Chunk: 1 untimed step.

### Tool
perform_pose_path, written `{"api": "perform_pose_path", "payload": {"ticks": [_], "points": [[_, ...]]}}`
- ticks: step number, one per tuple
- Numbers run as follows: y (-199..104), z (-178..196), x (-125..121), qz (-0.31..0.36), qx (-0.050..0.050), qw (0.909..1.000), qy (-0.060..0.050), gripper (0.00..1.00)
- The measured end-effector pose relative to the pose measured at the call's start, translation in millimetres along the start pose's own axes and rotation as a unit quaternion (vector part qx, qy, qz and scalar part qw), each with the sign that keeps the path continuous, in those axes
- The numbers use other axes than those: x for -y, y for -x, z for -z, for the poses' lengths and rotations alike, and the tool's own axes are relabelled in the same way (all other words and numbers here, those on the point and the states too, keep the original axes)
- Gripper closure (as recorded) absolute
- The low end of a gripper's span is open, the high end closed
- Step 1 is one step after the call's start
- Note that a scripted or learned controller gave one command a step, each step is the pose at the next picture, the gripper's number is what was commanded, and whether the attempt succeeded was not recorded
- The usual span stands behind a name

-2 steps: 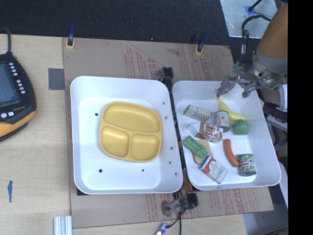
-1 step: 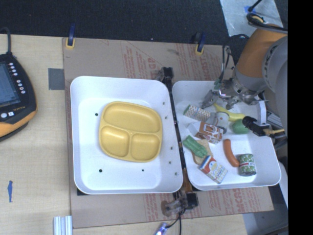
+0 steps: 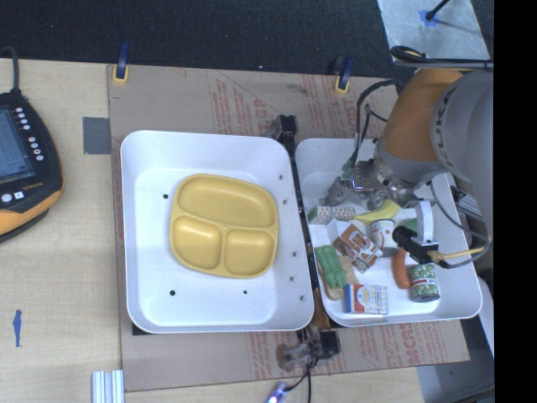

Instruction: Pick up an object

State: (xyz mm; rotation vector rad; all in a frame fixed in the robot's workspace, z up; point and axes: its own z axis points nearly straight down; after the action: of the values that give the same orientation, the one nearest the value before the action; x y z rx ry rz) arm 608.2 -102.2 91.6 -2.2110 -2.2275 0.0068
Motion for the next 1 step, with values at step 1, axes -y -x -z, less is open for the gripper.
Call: {"api": "perform_pose_path", "payload": {"ticks": [1], "points": [[43.7, 92.0, -37.2, -0.003, 0.0, 1.0, 0.002, 0.0]]}}
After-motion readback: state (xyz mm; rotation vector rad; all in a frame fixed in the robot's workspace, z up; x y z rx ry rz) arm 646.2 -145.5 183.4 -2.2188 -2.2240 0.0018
